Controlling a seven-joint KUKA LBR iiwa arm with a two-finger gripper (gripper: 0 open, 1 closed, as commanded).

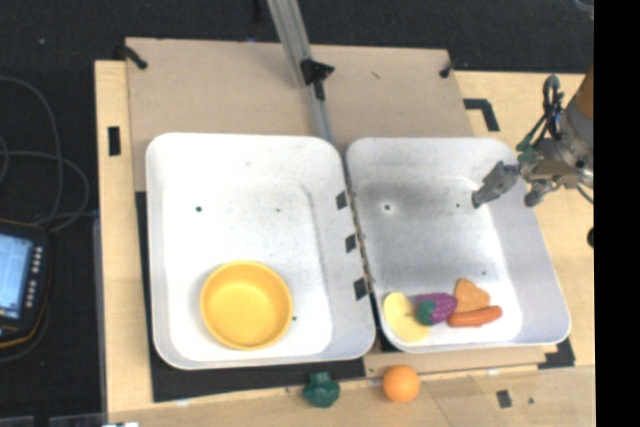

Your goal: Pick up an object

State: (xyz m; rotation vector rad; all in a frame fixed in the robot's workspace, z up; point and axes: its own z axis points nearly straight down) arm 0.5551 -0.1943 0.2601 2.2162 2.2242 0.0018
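Note:
My gripper (pixel 513 190) hangs over the right rim of the right bin (pixel 430 215), its two fingers spread apart and open, with nothing between them. At that bin's near edge lies a cluster of toy food: a yellow piece (pixel 400 314), purple grapes (pixel 436 307), an orange wedge (pixel 470 294) and a carrot (pixel 476 318). The cluster is well below and to the left of the gripper. A yellow bowl (pixel 246 304) sits in the near part of the left bin (pixel 240 185).
An orange ball (pixel 400 383) and a green toy (pixel 321 391) lie on the bench in front of the bins. A slanted metal pole (pixel 285 10) comes down to the bins' far joint. A handheld screen (pixel 15 285) sits at the far left.

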